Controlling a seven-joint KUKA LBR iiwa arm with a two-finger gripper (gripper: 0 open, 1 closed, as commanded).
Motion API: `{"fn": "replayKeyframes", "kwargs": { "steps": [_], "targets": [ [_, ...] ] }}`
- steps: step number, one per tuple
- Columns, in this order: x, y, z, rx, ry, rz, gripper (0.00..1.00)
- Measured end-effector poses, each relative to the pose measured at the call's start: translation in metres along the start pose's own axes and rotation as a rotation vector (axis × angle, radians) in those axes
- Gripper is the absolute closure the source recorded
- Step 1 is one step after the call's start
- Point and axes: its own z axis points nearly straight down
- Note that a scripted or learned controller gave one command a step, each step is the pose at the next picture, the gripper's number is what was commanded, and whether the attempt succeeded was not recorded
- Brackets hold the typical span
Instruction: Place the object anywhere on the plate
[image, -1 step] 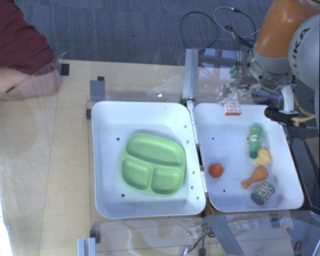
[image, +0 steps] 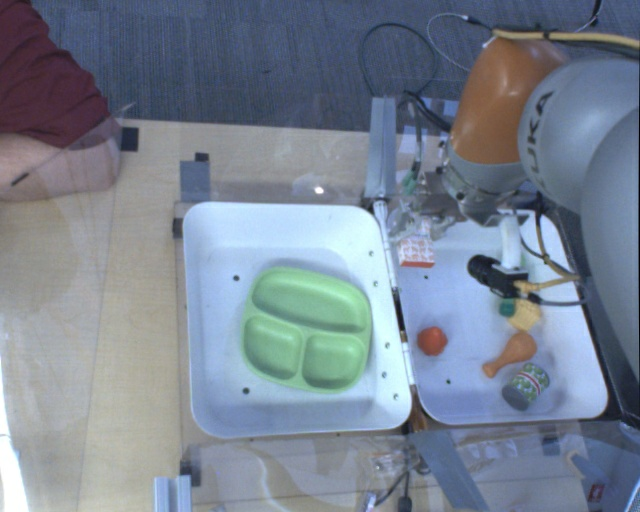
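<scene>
The green plate (image: 305, 327), divided into three compartments, lies in the left white bin (image: 215, 300) with nothing on it. My gripper (image: 420, 212) hangs over the far left corner of the right bin (image: 570, 395), beside the wall between the bins. Just below it is a small red and white carton (image: 416, 250); whether the gripper touches it I cannot tell. An orange-red ball (image: 432, 341), a tan drumstick (image: 510, 353), a small patterned can (image: 525, 385) and a yellow and green piece (image: 522, 312) lie in the right bin.
The grey arm with its orange band (image: 500, 100) covers the far right of the right bin. A person's arm in a dark red sleeve (image: 45, 100) rests at the bench's far left corner. Metal brackets (image: 196, 178) stand behind the left bin.
</scene>
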Motion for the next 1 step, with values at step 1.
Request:
{"fn": "replayKeyframes", "kwargs": {
  "steps": [1],
  "targets": [
    [0.0748,-0.0554,0.015,0.0,0.0,0.105,1.0]
  ]
}}
